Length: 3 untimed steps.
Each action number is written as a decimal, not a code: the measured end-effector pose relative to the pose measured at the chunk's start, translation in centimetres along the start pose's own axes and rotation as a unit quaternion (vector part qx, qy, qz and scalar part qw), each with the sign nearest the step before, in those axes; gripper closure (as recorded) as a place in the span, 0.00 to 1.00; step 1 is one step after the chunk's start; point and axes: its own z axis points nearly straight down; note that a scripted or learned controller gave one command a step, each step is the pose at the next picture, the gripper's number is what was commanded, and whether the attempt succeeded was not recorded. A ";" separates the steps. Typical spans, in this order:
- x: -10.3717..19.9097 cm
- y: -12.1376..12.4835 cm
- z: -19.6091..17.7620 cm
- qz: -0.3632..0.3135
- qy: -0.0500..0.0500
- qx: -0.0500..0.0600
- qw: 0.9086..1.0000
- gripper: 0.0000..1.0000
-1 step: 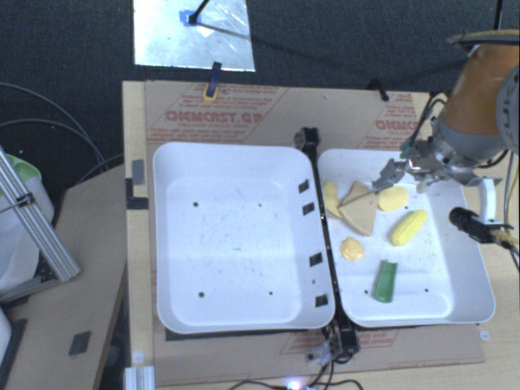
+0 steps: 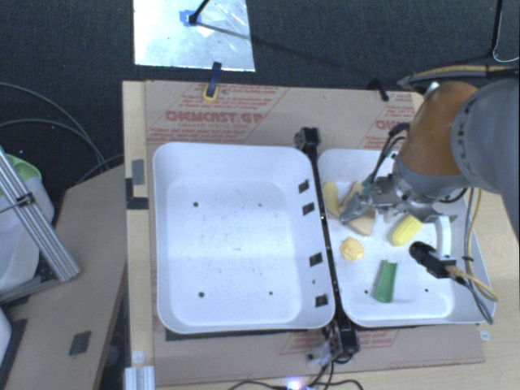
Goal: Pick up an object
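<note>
The right bin [image 2: 422,307] holds several small objects. A pale yellow piece [image 2: 331,197] lies by its left wall, and a tan block [image 2: 363,221] sits just right of it. A round yellow item [image 2: 352,249], a yellow corn-like piece [image 2: 405,231] and a green block [image 2: 385,281] lie nearer the front. My gripper [image 2: 356,208] is low in this bin, its metal tip right over the tan block and close to the pale yellow piece. The wrist hides how it meets the block.
The left bin [image 2: 175,218] stands beside the right one, with a black divider [image 2: 318,218] between them. The grey arm with its orange band [image 2: 435,132] covers the right bin's back right. A black cable fitting [image 2: 429,258] hangs over the bin's right side.
</note>
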 end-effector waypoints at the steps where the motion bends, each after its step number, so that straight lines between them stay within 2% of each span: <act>1: -0.9 -10.0 -0.6 0.005 0.000 0.001 1.000 0.00; 2: -0.9 -9.4 -1.7 0.003 -0.002 -0.005 1.000 1.00; 3: 4.9 -7.2 -6.7 0.000 -0.001 -0.005 1.000 1.00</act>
